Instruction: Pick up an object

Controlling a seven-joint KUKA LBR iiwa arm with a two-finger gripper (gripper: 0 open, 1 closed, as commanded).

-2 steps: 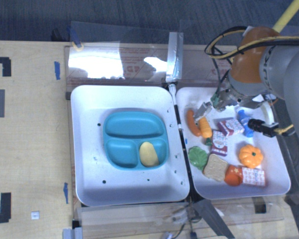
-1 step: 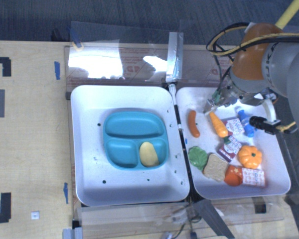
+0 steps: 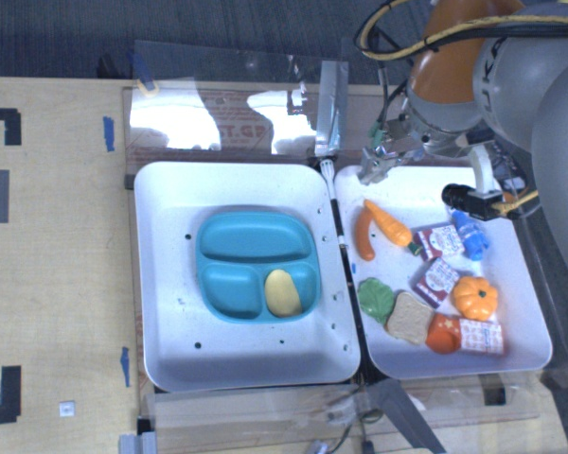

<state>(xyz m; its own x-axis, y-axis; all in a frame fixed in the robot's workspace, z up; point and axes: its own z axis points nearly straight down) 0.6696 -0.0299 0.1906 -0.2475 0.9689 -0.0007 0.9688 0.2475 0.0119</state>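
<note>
My gripper [image 3: 373, 165] hangs over the back left corner of the right bin [image 3: 530, 339], just behind an orange carrot [image 3: 390, 223]. Beside the carrot lies an orange sausage-shaped piece [image 3: 363, 236]. Further forward are a green leafy piece [image 3: 376, 298], a bread slice [image 3: 409, 318], a red tomato [image 3: 442, 334] and an orange pumpkin [image 3: 475, 296]. Red-and-white packets [image 3: 439, 277] and a blue bottle [image 3: 470, 235] lie near the bin's middle. Nothing shows in the gripper.
The left bin [image 3: 161, 253] holds a blue divided tray [image 3: 256, 239] with a yellow oval piece [image 3: 282, 292] in its front right compartment. A clear panel [image 3: 218, 112] stands behind the left bin. The arm's grey body [image 3: 540, 74] covers the back right.
</note>
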